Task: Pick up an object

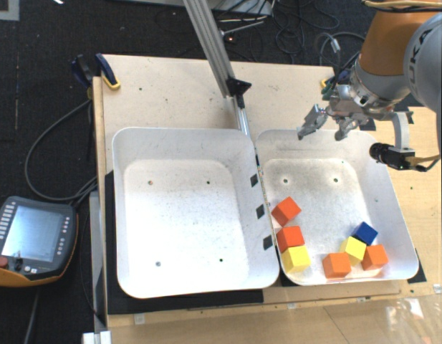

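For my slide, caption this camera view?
Open gripper poised above the right bin holding six colored blocks.

Bright, even overhead light, soft shadows, mild glare on white bins (181,145), slight blur.

A light wooden bench (178,92) is set on a dark floor (34,63). Black cables (299,27) are spread over the floor behind the bench. A grey metal pole (210,38) is leaned across the back. A small screen with an orange edge (31,239) is laid at the left.
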